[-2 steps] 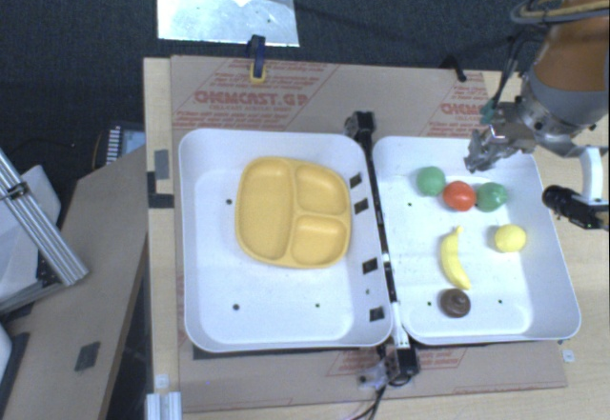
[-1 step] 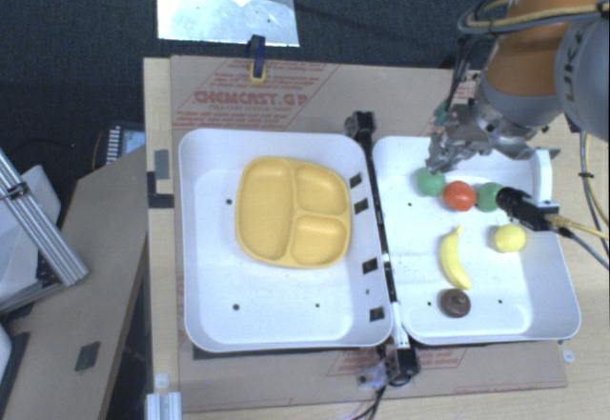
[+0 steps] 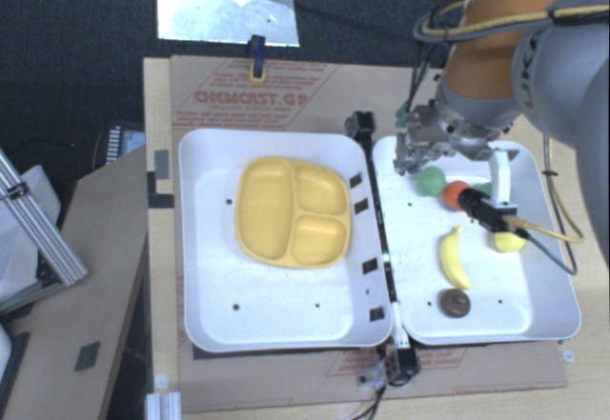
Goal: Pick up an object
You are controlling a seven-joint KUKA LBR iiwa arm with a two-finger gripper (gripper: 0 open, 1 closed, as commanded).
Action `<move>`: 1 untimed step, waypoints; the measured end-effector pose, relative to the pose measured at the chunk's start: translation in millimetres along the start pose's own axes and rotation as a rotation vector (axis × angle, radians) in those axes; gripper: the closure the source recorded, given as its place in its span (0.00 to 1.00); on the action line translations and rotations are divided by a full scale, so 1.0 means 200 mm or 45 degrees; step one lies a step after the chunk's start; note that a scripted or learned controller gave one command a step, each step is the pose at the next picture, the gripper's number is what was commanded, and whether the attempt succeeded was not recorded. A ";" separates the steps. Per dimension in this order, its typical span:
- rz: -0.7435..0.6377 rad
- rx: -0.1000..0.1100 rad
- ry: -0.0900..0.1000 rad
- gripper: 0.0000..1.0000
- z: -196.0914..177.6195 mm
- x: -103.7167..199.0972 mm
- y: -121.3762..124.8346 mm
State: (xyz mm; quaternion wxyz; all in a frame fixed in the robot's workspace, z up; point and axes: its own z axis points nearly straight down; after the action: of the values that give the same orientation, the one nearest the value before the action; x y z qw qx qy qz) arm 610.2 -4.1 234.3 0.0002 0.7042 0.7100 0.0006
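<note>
From my remote station, I read one legible marking: red lettering, apparently "CHEMCAST GP" (last characters uncertain), printed on the brown cardboard sheet (image 3: 286, 90) lying beneath the two white bins (image 3: 205, 247).

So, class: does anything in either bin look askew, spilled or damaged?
Nothing stands out. The yellow divided plate lies flat in the left bin. In the right bin, the banana, green ball and brown disc lie apart, unspilled.
</note>
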 end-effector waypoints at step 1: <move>-0.001 0.000 0.001 1.00 0.07 0.25 0.05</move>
State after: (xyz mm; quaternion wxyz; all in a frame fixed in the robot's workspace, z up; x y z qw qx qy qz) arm 620.4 46.4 220.9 0.0000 0.7038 0.7104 0.0009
